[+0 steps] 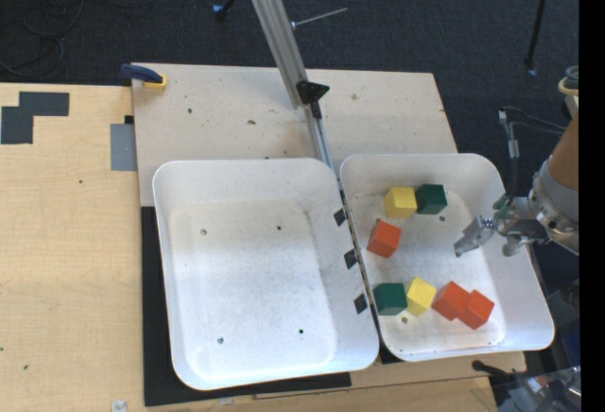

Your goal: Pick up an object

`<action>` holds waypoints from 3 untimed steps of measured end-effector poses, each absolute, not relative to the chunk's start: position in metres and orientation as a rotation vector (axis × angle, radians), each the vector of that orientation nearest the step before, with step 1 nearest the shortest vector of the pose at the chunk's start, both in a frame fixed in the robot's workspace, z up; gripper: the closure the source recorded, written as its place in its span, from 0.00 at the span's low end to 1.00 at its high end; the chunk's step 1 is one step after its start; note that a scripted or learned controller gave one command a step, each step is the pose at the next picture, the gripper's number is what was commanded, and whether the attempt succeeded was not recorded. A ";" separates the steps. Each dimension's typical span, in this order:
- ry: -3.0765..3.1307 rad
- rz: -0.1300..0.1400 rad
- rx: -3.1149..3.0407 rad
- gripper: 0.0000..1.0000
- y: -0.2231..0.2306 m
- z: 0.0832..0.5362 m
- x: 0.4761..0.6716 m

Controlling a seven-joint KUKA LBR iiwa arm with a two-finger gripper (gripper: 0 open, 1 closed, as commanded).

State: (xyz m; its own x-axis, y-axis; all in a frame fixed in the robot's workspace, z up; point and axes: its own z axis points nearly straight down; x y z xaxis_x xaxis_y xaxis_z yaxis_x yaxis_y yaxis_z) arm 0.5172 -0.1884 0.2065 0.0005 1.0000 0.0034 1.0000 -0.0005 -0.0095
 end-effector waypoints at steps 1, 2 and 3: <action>-2.214 0.006 -2.216 0.00 -0.189 0.153 0.506; -2.217 0.001 -2.221 0.00 -0.193 0.092 0.505; -2.209 0.003 -2.228 1.00 -0.194 0.103 0.504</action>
